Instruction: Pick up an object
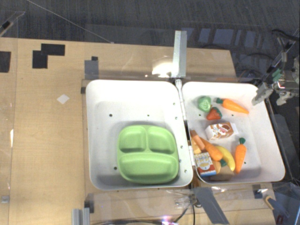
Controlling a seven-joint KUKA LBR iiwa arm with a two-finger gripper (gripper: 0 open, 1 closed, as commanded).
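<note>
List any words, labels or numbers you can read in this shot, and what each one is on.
No text can be read in this view.
Small packet in the right bin: brown and white printed label, too blurred to read.
Small carton at the right bin's near-left corner: red and white print, too small to read.
Green tray in the left bin: plain, no marking.

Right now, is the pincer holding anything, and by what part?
Nothing is held. The pincer sits at the right bin's far right edge, apart from the nearest carrot.
</note>
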